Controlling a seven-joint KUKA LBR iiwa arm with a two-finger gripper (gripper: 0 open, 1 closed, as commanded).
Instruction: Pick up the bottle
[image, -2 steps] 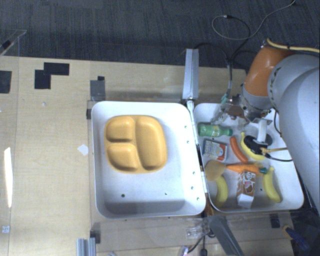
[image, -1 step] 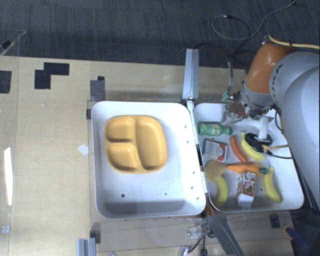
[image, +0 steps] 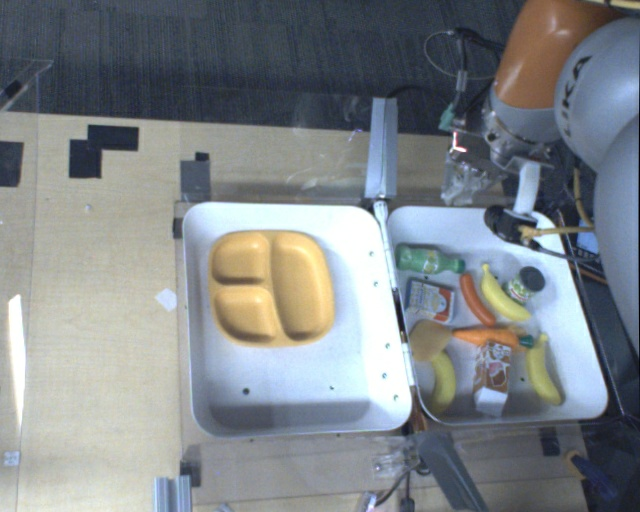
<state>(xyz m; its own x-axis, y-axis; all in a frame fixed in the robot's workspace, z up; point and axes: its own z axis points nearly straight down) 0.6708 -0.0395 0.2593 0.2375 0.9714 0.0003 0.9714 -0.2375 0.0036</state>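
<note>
The grey arm with its orange band (image: 540, 50) enters at the upper right and hangs over the far rim of the right bin (image: 590, 345). The gripper (image: 470, 175) sits just beyond that bin's far left corner, above the worktop (image: 100, 330); whether it is spread or pressed together cannot be told from this slant.

The bottle (image: 428, 260), green with a pale label, lies on its side in the far left part of the right bin, near the wall shared with the left bin (image: 290, 405). Just beside it toward the near side is a small carton (image: 430, 298), then a carrot (image: 478, 300) and bananas (image: 500, 295) crowding the middle and near end. Open floor lies between the bottle and the far rim.

The left bin holds a yellow divided tray (image: 270, 287), with bare white floor around it.
</note>
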